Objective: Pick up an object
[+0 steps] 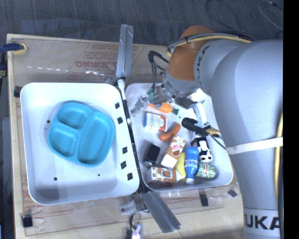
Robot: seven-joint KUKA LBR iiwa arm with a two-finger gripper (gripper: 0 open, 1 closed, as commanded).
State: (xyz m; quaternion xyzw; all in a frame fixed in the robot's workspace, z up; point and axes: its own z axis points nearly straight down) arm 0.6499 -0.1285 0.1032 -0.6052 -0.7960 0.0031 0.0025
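Note:
My gripper [157, 99] reaches down into the back of the right bin [139, 94], under the orange band of the arm. Its tip sits right over an orange carrot-like piece [162, 107] and beside a small white carton [155, 120]. Whether anything sits between the fingers is hidden by the wrist. In front of these lie a sausage [170, 131], a black block [152, 153], a blue bottle [191, 163], a yellow banana [181, 164] and a brown carton [162, 175].
The left bin [35, 133] holds a blue divided plate [81, 132]. A cow-patterned toy [204, 151] and a green can [207, 171] lie at the right bin's front right. The grey arm covers the right bin's right side.

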